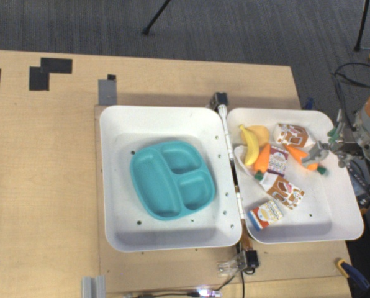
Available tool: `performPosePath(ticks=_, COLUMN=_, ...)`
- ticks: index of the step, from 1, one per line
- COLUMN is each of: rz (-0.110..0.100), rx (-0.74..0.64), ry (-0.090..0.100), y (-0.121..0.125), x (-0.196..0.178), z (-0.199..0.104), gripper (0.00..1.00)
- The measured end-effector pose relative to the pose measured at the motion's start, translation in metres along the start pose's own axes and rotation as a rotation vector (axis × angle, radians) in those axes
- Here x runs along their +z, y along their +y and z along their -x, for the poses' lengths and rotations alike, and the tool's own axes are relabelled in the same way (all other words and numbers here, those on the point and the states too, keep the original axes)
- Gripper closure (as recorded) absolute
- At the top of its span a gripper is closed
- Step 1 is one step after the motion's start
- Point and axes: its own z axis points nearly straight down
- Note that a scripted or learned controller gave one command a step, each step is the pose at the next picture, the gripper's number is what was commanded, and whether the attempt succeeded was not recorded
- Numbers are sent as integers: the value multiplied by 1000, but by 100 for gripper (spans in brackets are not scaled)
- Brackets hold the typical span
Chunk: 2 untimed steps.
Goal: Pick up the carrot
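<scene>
The claw [318,157], whose state I cannot tell, hangs over the right bin [340,225] just beside the carrot [300,154], which lies among snack packets [285,194] near a banana [252,141], seemingly lined up to grab it.

Table: I saw a pale wooden table [42,185] running from the left edge to past the bins, dark carpet beyond its far edge.
Bins: two shallow white bins sat directly on it, side by side and touching; the left bin [113,185] and the right bin [334,225].
Marks: I noted black patches [48,73] on the far left of the top.
Near edge: a small clear clip and cable [238,269] lay just in front of the bins' seam.
</scene>
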Motion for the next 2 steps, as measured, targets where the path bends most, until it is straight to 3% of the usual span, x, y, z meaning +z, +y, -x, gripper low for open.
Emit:
performPosePath(ticks=1, rz=19, rx=11, ry=-1, y=67, x=126, z=28, gripper=0)
performPosePath(ticks=2, rz=13, rx=5, ry=0, y=66, x=118, z=27, gripper=100)
